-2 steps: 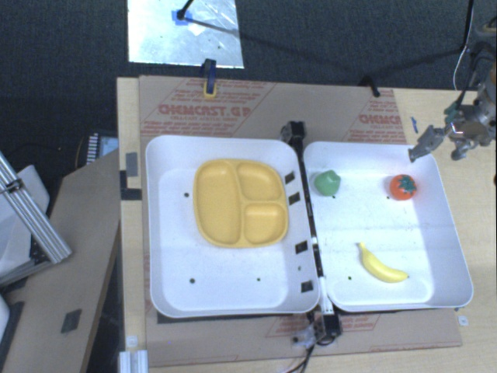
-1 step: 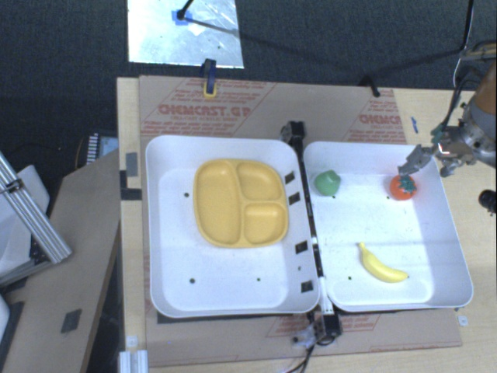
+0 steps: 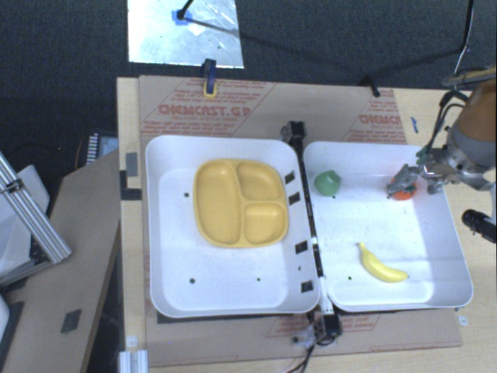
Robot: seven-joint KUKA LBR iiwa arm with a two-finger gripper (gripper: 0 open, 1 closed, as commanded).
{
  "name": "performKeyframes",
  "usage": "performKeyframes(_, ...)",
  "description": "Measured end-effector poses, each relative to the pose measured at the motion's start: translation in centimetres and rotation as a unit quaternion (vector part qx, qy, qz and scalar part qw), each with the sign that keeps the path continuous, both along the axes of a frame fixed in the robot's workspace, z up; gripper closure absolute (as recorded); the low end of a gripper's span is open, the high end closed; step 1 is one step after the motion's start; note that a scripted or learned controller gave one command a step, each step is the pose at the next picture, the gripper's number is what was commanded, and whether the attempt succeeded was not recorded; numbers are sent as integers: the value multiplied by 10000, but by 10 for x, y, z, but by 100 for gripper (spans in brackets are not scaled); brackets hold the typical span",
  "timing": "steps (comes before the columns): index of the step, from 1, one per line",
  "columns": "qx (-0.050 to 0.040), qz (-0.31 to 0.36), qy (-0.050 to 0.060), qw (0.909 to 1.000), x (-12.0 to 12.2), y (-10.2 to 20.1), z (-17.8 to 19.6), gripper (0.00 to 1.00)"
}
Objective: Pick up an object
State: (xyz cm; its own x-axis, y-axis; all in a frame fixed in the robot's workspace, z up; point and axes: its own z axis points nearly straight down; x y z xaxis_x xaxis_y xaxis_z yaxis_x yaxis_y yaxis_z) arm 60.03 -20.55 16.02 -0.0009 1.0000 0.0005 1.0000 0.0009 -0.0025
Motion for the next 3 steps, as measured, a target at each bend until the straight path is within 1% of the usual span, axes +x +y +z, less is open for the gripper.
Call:
performKeyframes(1, 3, 18, 1, 10000, 3, 9, -58, 0)
performKeyframes(2, -14, 24, -37, 10000, 5, 7, -43, 100)
performKeyframes(3, -17, 17, -56, 10000, 9, 4, 22, 100)
